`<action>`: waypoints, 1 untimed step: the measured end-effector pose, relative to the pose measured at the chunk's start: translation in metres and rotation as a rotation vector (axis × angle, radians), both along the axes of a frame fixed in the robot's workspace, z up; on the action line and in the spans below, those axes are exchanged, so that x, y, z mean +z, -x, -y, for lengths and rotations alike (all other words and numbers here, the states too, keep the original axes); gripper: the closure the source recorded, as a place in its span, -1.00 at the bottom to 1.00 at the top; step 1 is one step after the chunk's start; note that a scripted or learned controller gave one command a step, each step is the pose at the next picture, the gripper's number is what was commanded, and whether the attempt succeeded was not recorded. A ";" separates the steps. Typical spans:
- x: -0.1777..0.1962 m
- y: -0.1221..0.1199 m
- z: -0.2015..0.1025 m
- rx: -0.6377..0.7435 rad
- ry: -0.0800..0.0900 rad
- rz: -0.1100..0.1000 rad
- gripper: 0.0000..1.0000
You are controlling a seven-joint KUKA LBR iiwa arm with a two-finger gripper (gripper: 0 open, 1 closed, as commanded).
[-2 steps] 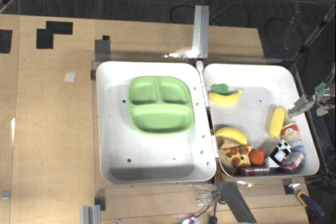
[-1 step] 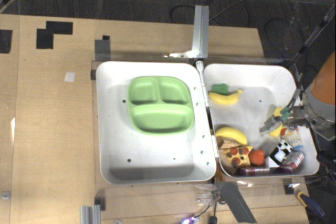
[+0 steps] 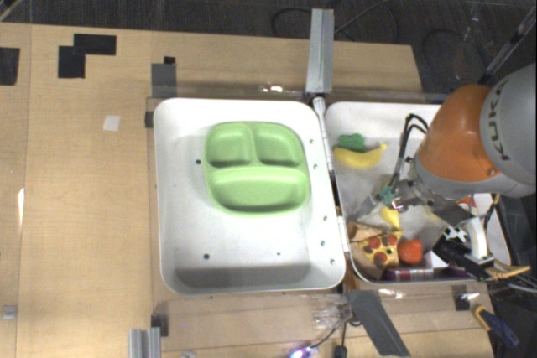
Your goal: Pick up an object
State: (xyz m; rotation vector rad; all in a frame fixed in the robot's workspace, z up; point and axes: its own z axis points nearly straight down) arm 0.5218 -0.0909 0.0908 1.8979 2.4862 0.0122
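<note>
My gripper (image 3: 391, 199) is down inside the right bin (image 3: 369, 123), below the arm's orange band (image 3: 456, 138). A small yellow piece (image 3: 390, 217) lies right under its tip, touching or nearly so. Beside that, near the bin's front wall, lie a pizza slice toy (image 3: 377, 247), a red ball-like fruit (image 3: 410, 251) and a purple stick (image 3: 419, 272). Toward the back of the bin rests a yellow banana (image 3: 361, 157) with a green item (image 3: 351, 142) on its upper end.
The left bin (image 3: 180, 205) holds a green divided plate (image 3: 256, 166). A metal post (image 3: 320, 46) stands behind the wall shared by the two bins. The arm's body and cables cover the right bin's right side.
</note>
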 end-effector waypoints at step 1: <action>0.012 -0.002 -0.002 0.001 -0.003 0.006 1.00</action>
